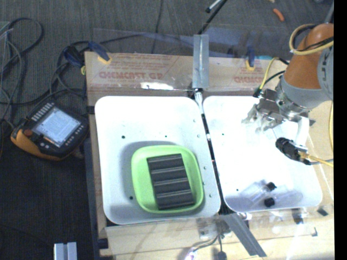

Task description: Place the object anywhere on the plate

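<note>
A green plate (139,161) lies in the left bin (114,129), toward its front. A dark grey ribbed block (170,181) rests flat on the plate and covers most of its middle. My gripper (261,119) hangs over the back right part of the right bin (233,145), far from the plate. Its fingers stand apart, open, with nothing between them. The orange band and grey wrist (309,69) rise behind it.
A clear plastic item with black parts (260,191) lies near the front of the right bin. A black fitting with a yellow cable (288,147) hangs from the wrist. A cardboard wall (141,72) stands behind the bins, and a pendant (51,129) lies on the floor at the left.
</note>
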### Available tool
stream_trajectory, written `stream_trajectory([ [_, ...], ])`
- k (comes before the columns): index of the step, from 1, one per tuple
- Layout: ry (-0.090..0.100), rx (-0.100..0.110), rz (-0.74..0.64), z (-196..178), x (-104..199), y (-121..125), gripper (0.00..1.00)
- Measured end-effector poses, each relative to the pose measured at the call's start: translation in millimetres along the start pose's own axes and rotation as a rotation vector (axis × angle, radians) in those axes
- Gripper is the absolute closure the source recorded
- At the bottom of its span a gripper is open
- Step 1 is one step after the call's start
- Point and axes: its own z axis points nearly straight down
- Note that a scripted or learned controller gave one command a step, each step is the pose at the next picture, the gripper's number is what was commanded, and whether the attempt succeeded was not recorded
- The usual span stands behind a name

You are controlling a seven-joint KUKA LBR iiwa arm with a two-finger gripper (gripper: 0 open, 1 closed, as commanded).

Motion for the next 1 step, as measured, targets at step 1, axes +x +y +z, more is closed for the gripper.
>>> stream_trajectory([
  [1, 0.0, 0.0, 0.0, -0.1, 0.0, 0.0, 0.0],
])
